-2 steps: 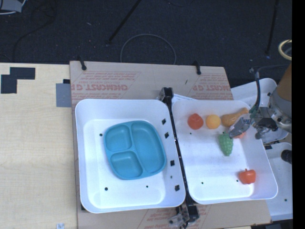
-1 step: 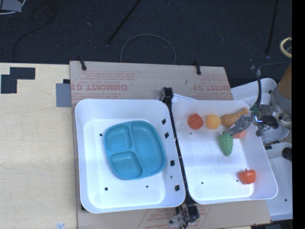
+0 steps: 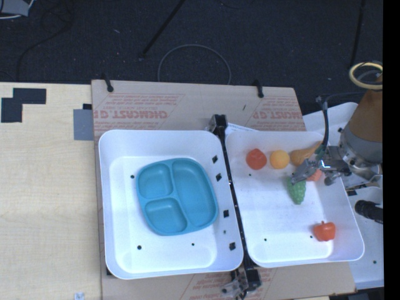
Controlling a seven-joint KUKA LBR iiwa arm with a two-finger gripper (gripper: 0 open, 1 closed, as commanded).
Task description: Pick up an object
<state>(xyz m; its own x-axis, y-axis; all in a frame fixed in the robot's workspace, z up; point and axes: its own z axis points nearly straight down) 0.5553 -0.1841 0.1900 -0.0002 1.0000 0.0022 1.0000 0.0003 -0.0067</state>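
Fingers (image 3: pixel 310 169) — grip unclear | left bin (image 3: pixel 119 167) — blue plate (image 3: pixel 177 195) | right bin (image 3: pixel 275 255) — toy fruit

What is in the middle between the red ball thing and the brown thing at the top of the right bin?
In the camera view, a small orange fruit sits between the red fruit and the brown piece.

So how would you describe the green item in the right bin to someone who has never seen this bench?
Start at the right bin of the two white bins, then go to its upper right area, where the gripper reaches in. The green item lies just below the gripper, lumpy and elongated. It is the only green piece there; its neighbours, the red ball and orange ball, are round.
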